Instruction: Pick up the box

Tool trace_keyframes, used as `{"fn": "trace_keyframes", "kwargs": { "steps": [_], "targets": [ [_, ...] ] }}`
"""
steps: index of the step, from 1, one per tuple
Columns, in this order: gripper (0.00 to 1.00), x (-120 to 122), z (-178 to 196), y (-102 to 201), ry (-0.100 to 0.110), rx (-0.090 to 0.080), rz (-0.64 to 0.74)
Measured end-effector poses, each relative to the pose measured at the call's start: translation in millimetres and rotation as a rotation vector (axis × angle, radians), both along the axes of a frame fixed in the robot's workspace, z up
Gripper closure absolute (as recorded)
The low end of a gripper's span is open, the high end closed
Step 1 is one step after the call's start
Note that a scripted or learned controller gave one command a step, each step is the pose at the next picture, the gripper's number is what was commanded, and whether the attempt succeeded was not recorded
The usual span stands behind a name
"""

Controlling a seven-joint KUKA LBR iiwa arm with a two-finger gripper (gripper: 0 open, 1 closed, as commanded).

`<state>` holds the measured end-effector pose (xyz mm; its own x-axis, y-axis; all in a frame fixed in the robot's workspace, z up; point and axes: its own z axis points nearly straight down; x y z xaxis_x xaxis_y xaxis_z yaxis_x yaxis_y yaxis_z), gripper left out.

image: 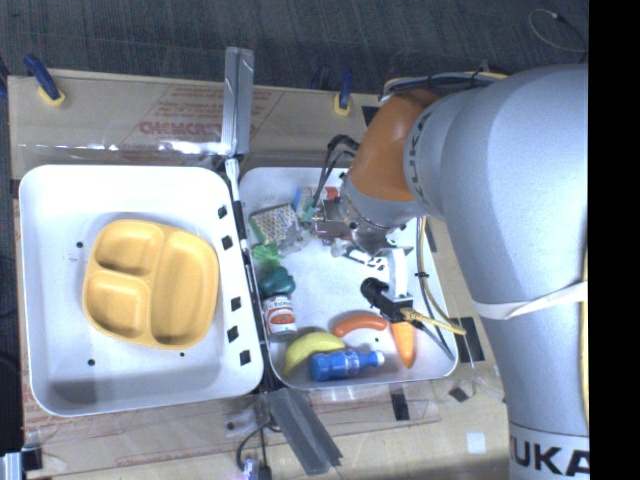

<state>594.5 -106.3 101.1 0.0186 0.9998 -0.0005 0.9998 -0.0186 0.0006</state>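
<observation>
One grey arm with an orange band bends down into the right white bin.
Its claw hangs just beside the small patterned box; whether the claw is wide or closed, I cannot tell.

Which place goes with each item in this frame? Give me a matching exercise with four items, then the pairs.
Items:
1. yellow tray
2. blue bottle
3. carrot
4. small can

Places:
A. right bin, against the left wall
B. left bin
C. right bin, near edge, beside the lemon
D. right bin, near right corner

Pairs: 1-B, 2-C, 3-D, 4-A
</observation>
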Motion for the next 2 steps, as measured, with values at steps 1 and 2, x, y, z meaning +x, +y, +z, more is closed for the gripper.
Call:
{"fn": "trace_keyframes", "kwargs": {
  "steps": [1,2],
  "targets": [
    [1.0,0,10,1,0.0,0.0,0.004],
    [1.0,-7,-10,13,0.007,0.002,-0.264]
  ]
}}
